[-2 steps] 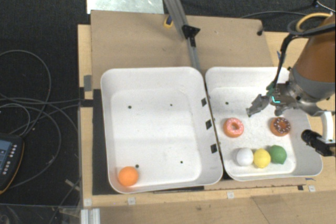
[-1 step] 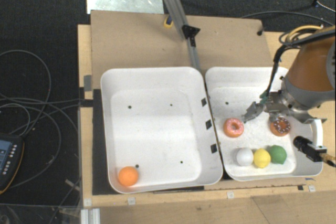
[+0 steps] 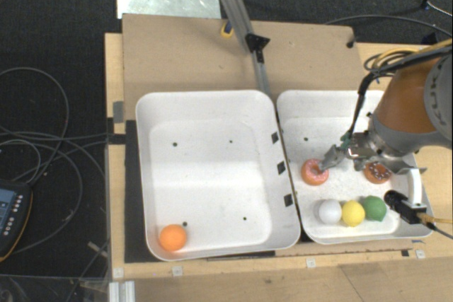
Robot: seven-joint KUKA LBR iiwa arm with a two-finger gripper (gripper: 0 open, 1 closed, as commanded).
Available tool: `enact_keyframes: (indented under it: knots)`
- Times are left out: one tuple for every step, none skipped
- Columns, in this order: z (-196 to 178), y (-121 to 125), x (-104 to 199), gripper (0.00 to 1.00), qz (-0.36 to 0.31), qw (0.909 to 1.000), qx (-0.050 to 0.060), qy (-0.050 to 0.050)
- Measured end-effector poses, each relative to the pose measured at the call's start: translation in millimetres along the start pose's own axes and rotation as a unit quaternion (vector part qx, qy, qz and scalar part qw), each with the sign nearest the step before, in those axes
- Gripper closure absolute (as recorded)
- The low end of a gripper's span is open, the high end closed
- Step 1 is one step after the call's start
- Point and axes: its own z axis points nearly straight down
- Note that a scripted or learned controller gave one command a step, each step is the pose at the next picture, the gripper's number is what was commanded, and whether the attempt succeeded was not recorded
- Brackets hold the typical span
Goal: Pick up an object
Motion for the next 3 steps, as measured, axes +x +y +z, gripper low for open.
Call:
enact_keyframes:
  knots:
    - [33.6, 2.2, -1.7, 0.0, 0.001, 1.0, -0.003, -0.001]
    - [22.0, 3.1, -2.0, 1.0, 0.0, 1.0, -0.005, -0.001]
    - [-41.6, 8.2, -5.3, 1.0, -0.002, 1.0, -0.005, -0.001]
